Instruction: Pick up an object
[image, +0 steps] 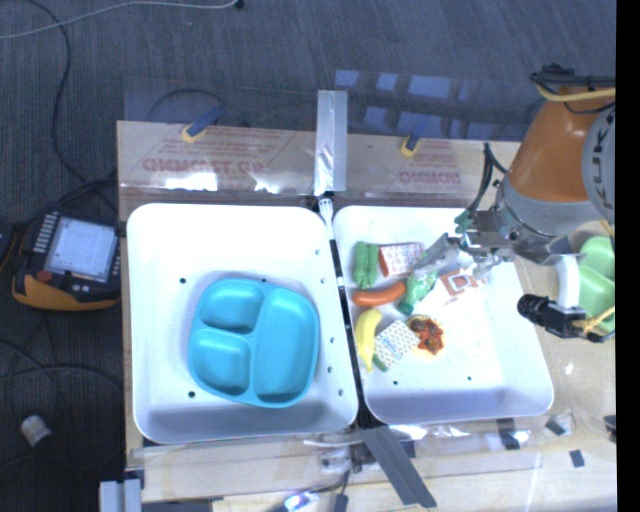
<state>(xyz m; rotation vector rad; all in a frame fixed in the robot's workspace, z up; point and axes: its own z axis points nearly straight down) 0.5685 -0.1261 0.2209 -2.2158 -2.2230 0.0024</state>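
Observation:
The right bin holds a cluster of small items on its left side. Among them are a green vegetable, a red and white box, an orange sausage, a yellow banana, a patterned white packet and a red-brown piece. My gripper hangs low over the bin's upper middle. It sits just above a white and red packet and a green wrapper. I see nothing clearly held between the fingers.
The left bin holds a blue divided plate. A raised divider separates the two bins. The grey arm with its orange band comes in over the right bin's far right corner. A pale green thing sits at the right edge.

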